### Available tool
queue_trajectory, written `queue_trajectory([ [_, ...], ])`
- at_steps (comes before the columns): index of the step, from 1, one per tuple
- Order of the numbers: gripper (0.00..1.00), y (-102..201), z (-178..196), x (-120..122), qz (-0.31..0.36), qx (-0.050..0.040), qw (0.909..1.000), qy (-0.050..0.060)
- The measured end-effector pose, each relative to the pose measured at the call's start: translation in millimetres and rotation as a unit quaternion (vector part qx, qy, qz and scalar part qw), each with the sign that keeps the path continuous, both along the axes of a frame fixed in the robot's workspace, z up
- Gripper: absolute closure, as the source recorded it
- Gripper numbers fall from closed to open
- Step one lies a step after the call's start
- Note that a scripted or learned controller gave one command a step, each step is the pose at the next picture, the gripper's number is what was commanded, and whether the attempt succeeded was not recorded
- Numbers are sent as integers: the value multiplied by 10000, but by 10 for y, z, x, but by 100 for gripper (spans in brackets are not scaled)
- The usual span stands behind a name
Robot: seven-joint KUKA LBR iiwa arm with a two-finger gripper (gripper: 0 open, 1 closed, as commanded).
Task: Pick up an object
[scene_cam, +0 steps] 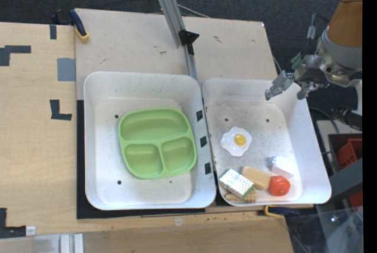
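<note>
The right bin (294,122) holds a fried egg toy (237,141) near its middle. Along its front edge lie a green-and-white patterned block (236,183), a tan block (257,177), a red tomato-like ball (280,186) and a small white-pink piece (279,166). My gripper (289,86) hangs over the far right corner of that bin, well above and behind the objects. Its two grey fingers (275,89) stand apart with nothing between them.
The left bin (97,128) carries a green three-compartment tray (157,142). A slanted metal pole (168,2) crosses the back of the bench. A yellow-blue clamp (79,25) sits at the back left corner. The wooden bench top (29,128) extends left.
</note>
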State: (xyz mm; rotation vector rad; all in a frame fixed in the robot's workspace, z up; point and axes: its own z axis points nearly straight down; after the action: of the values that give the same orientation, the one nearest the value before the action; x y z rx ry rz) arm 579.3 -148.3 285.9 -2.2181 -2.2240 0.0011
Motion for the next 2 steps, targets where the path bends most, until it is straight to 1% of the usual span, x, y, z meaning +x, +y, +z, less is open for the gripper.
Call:
queue_trajectory([
  [1, 0, 0, 1, 0, 0, 1, 10000, 2],
  [2, 0, 92, -557, -64, -6, 4, 10000, 30],
])
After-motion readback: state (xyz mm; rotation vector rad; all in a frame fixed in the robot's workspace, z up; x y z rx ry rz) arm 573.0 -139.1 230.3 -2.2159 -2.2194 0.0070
